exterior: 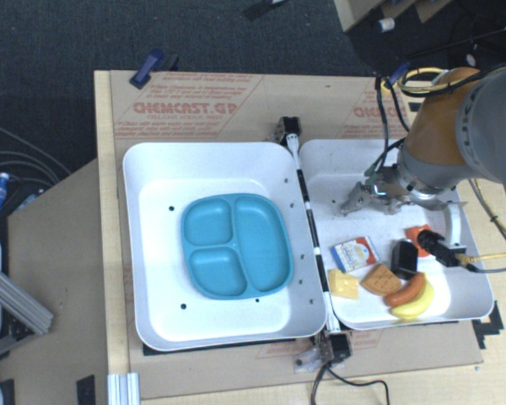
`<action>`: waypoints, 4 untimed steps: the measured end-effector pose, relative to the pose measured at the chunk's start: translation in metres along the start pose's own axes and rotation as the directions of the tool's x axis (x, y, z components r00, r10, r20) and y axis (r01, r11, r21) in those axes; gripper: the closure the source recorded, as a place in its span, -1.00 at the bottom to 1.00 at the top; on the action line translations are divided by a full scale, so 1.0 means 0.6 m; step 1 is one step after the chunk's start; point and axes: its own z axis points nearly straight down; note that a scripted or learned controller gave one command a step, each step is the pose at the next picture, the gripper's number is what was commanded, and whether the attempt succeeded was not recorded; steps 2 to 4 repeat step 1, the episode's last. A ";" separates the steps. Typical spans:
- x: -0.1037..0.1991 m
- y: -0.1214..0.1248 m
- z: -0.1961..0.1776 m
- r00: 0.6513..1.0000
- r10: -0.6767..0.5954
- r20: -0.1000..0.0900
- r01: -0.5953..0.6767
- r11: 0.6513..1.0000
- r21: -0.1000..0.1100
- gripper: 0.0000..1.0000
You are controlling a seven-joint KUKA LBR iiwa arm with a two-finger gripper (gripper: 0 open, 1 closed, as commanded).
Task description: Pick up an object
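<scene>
Approach looks like the step in hand: nothing is lifted yet, and every candidate lies on a bin floor.

In the left white shallow bin (143, 226), a turquoise plastic plate with three compartments (236, 245) lies flat near the middle. In the right white shallow bin (337, 171), the gripper (347, 205) hangs low over the bare far-left part of the floor, on the grey arm with the orange band (443, 133). The slant hides its tip, so I cannot tell how far open it is. I see nothing caught in it.

The toy food is bunched in that bin's near half, apart from the gripper. Closest to it is a small white carton with blue and red print (354, 253). Nearer the front rim are a pale yellow cheese wedge (344, 286), a tan round cracker (378, 279), an orange-red sausage (405, 291) and a yellow banana (413, 306), the last three touching.

The next move probably calls for shifting toward the near side to centre over the carton, then descending and closing. The carton stands clear of its neighbours, which should help.

The bench (194, 108) is covered with brown printed paper, with a small blue object (146, 68) at its far-left corner. Dark carpet (67, 24) surrounds it, and loose black cables (17, 159) run at the left.
</scene>
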 end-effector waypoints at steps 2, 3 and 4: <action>-0.022 0.099 -0.001 1.000 -0.001 0.000 0.001 1.000 0.000 -1.00; -0.022 0.099 -0.001 1.000 -0.001 0.000 0.001 1.000 0.000 -1.00; -0.022 0.099 -0.001 1.000 -0.001 0.000 0.001 1.000 0.000 -1.00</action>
